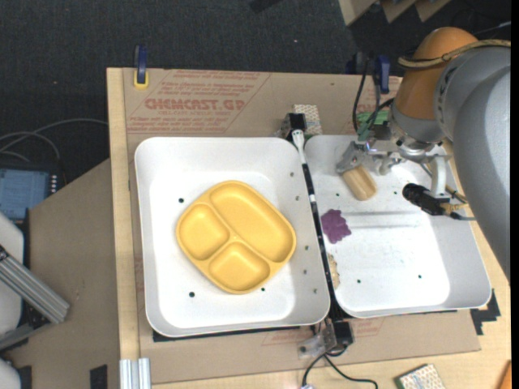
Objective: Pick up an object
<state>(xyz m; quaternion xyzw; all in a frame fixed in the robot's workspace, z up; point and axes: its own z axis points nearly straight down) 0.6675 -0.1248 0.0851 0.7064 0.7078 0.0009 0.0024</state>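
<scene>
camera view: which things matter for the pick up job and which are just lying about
Job in hand (likely):
gripper
tan cylinder, right beside the gripper in the right bin

Lying about:
purple scrap, same bin
yellow divided plate, left bin

tan stubby cylinder, maybe cork or wood, sits right under the jaws. its top end is covered by the grey two-finger gripper, so touching or apart: can't tell. its far face is hidden too.

small purple crumpled lump, below and left of the jaws: material and exact shape too small to tell.

shallow white right bin: the far corner and upper right wall, to the right of the jaws, are hidden under the grey arm with the orange band. that arm is cut off by the right edge.

dark specks on the bin floor, well below the jaws: too small to identify.
</scene>
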